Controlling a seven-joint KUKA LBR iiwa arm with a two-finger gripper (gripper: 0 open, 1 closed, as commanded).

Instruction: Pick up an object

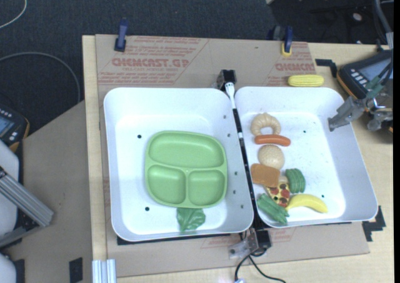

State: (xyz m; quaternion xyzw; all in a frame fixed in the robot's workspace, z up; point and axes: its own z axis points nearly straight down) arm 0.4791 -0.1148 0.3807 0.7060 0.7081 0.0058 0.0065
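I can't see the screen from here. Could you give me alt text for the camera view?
Two shallow white bins sit side by side: the left bin holds a green divided plate and a lettuce leaf, the right bin a cluster of toy foods including a banana. The robot's pincer sits at the right bin's far right rim.

Green tray (185, 168), yellow banana (307, 203), orange-red sausage (272, 140), white bins (122, 150).

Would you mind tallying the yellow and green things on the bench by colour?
Green: 4: divided plate, lettuce leaf, leafy piece, round ridged piece
Yellow: 2: banana, corn cob
Total: 6
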